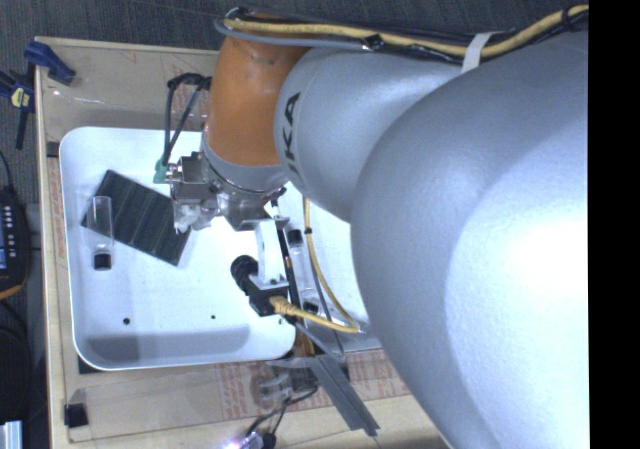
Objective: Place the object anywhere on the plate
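Observation:
A dark grey ribbed rectangular plate [143, 216] lies tilted in the left part of the left white bin [160, 347]. A small clear block [100, 211] stands at the plate's left edge, touching or overlapping it. Just below that, a small dark piece [101, 259] sits on the bin floor. My gripper [188, 213] hangs under the orange wrist band [245, 107], over the plate's right end. The wrist hardware hides how the gripper stands, and I see nothing held in it.
The grey arm covers the right bin and most of the right half of the view. A black knob and cables [248, 277] hang beside the wrist. A blue clamp [46, 61] sits on the bench's far left corner. The bin floor in front of the plate is bare white.

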### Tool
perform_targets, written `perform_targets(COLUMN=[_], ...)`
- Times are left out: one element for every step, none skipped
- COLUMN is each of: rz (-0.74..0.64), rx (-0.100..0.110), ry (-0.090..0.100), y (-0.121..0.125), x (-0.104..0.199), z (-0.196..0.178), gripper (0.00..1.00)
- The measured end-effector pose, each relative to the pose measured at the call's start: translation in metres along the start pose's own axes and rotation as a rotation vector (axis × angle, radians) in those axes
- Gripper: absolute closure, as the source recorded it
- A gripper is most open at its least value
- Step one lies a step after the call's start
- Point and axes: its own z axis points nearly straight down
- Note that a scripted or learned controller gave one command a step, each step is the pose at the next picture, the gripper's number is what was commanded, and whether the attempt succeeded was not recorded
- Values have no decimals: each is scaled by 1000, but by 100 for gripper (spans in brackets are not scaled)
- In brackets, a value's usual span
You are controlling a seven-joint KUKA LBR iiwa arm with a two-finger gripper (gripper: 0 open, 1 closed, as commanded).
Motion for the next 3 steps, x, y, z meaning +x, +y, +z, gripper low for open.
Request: perform_targets(rz=[160,483,359], rx=[6,-1,4], ry=[-3,1,-1], y=[3,18,-33], x=[78,-6,-62], z=[113,-3,26], gripper=[100,100,100])
